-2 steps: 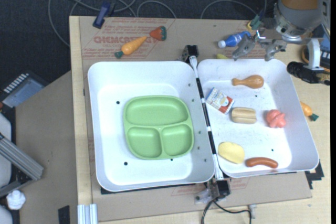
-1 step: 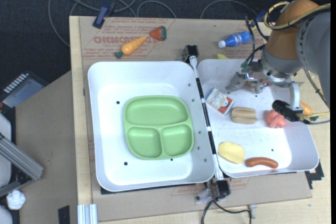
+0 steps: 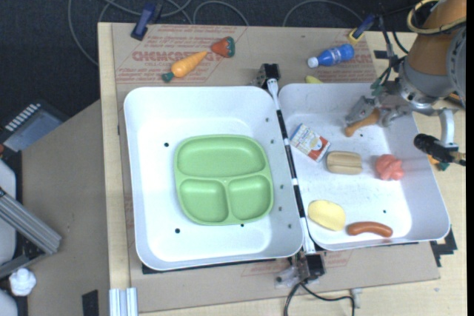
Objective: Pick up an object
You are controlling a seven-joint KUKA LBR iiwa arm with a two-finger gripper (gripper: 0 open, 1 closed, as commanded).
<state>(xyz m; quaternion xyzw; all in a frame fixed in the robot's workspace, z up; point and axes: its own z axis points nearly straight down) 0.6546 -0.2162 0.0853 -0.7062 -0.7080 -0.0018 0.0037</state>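
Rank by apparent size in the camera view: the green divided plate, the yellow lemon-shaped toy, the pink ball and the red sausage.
1. Green divided plate, by far the largest.
2. Yellow lemon-shaped toy and red sausage: too close to rank; the sausage looks longer, but thinner.
3. Pink ball, slightly smaller.

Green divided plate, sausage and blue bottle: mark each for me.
green divided plate [image 3: 222, 155]: camera view, on the floor of its large upper compartment.
sausage [image 3: 369, 229]: camera view, on the middle of its length.
blue bottle [image 3: 335, 55]: camera view, on the blue body.
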